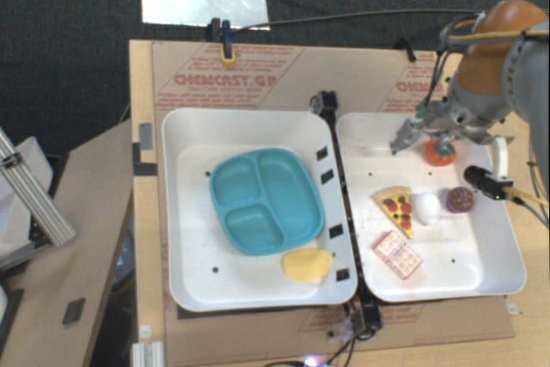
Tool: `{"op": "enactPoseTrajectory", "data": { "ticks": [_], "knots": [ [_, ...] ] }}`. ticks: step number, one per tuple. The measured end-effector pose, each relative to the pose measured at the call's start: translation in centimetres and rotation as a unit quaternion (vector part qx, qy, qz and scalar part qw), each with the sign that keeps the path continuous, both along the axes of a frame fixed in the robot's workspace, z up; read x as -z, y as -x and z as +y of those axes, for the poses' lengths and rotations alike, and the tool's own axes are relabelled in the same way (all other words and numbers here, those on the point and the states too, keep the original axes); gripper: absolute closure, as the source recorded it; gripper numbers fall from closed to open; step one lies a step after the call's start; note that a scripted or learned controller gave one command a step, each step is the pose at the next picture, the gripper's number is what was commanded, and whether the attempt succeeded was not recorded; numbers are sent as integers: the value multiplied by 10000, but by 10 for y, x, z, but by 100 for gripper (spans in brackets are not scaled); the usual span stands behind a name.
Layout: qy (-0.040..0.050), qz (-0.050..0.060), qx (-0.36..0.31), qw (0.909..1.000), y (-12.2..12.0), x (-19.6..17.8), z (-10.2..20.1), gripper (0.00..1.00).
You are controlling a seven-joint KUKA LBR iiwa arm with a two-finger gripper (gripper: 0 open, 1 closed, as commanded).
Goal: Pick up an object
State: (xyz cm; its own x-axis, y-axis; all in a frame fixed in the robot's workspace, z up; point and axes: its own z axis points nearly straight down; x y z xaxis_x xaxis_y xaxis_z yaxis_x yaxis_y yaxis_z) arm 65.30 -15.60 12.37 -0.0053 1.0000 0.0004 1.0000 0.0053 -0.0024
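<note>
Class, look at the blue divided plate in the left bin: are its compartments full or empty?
Empty. All three compartments of the blue plate show bare blue surface; the yellow piece lies outside it on the bin floor.

— What are you seeing in the left bin (185, 185)?

— Your divided tray (266, 200) is lying in its middle, with a lemon (307, 265) sitting just in front of it.

— And the right bin (498, 262)?

— A tomato (441, 152) is sitting at the back. A pizza slice (395, 209), an egg (425, 207) and a plum (459, 200) are lying in a row mid-bin, a small box (397, 254) resting in front.
</note>
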Motion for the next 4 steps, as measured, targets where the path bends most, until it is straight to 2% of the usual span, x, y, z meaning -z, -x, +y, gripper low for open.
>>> {"op": "enactPoseTrajectory", "data": {
  "ticks": [1, 2, 3, 4],
  "knots": [
    [8, -40, -11, 10000, -2, -15, 0, 100],
    [13, -60, 0, 10000, -11, -80, -1, 100],
    [6, -34, -2, 10000, -12, -86, -1, 100],
    [-2, -25, -16, 10000, 8, -99, 48, 100]
  ]
}}
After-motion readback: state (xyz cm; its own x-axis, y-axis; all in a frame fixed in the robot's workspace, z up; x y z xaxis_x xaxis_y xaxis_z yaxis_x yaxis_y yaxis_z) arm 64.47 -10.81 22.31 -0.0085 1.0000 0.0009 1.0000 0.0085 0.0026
